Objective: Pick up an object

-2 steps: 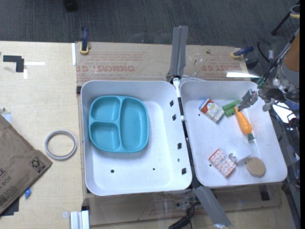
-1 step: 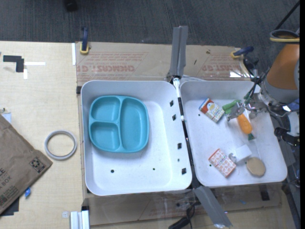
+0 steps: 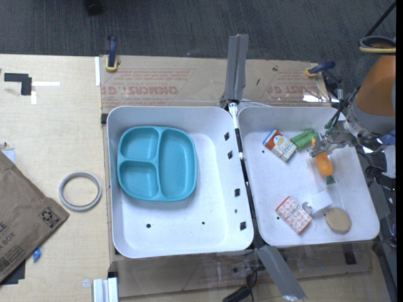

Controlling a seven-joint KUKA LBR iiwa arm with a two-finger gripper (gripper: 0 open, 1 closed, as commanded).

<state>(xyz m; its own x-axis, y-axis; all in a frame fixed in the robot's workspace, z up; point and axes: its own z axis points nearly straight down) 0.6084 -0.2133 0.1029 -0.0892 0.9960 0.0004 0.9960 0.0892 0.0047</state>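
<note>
From the overhead camera I see the gripper [image 3: 322, 146] low in the right bin [image 3: 264, 231], just above the orange piece [image 3: 324, 165]; whether it grips anything I cannot tell. I judge the piece light, smooth and rigid, best taken across its narrow middle. Beside it lie a green item [image 3: 303, 138] and two printed cartons [image 3: 279, 145], labels illegible. The cardboard [image 3: 151, 80] carries reversed lettering, unreadable.

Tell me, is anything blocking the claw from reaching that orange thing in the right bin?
Nothing visible does. The gripper hangs right above the orange object, with the green item just off to the side.
</note>
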